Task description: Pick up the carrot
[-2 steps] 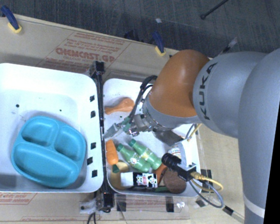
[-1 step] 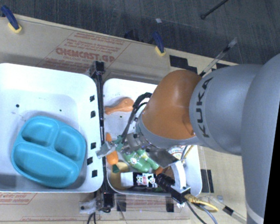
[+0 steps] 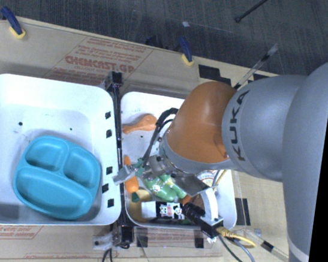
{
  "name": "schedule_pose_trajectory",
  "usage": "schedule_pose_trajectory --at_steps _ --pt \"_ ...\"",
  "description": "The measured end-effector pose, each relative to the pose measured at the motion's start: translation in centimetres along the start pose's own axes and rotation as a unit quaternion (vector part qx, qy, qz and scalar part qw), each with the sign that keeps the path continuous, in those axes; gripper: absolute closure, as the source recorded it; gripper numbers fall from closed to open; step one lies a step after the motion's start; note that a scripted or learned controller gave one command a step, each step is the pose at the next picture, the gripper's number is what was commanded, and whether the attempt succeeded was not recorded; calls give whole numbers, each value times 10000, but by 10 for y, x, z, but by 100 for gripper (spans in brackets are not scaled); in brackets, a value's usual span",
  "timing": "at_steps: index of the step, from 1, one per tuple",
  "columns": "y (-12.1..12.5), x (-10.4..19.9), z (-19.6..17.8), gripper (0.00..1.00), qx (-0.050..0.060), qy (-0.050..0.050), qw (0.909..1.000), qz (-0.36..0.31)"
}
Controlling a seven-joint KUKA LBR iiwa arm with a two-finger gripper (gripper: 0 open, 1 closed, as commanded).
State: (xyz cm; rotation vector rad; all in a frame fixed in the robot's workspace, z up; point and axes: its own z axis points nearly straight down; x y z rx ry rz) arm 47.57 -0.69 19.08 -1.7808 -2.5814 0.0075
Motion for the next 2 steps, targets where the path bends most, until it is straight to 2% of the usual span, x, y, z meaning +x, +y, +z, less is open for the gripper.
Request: schedule_pose_trajectory --at_steps 2 --pt "0 0 0 0 0 0 10000 -1"
